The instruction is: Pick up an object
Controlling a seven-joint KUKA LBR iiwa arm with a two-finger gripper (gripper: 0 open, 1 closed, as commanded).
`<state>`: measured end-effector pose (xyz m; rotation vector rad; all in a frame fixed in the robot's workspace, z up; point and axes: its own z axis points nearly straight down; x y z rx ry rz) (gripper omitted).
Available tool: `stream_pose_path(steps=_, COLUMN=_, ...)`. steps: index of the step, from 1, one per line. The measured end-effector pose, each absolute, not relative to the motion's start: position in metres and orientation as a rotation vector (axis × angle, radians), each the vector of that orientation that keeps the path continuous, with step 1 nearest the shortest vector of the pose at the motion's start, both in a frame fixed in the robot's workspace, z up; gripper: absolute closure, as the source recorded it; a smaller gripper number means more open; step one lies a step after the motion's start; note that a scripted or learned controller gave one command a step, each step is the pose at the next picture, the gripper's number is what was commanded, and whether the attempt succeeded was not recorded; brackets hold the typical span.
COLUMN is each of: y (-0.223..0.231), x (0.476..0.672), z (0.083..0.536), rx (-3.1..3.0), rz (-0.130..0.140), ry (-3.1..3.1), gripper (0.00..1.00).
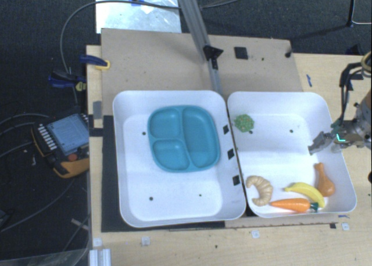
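In the camera view, the pincer (325, 140) sits at the right edge of the frame, over the right rim of the right bin (273, 108), with a small green light glowing on it. Whether it is wide or narrow I cannot tell; nothing shows between its tips.

The nearest thing to pick is the chicken drumstick (324, 180), just below the pincer in the frame, lying against the bin's right wall. Its long axis runs almost up and down the picture, thin bone end toward the top, thick end toward the bottom right. A short drop toward the lower frame would meet it.

Further to the lower left lie the banana (304, 190), curved and slanting down to the right, and the carrot (290, 205), lying nearly level with its tip pointing left. The croissant (260, 189) sits near the bin's lower left corner, and a green broccoli (244, 122) stands apart at the upper left.

The left bin (133, 201) holds a blue divided plate (183, 138).
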<state>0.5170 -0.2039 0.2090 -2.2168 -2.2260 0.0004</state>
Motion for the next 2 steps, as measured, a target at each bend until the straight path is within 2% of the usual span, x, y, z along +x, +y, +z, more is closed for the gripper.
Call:
stream_pose_path(steps=1, y=-0.204, x=0.517, z=0.210, rx=-2.217, rz=-0.001, ry=-2.227, gripper=0.00)
stream_pose_path(steps=2, y=-0.199, x=0.511, z=0.150, rx=-2.218, rz=0.002, ry=-2.221, gripper=0.00)
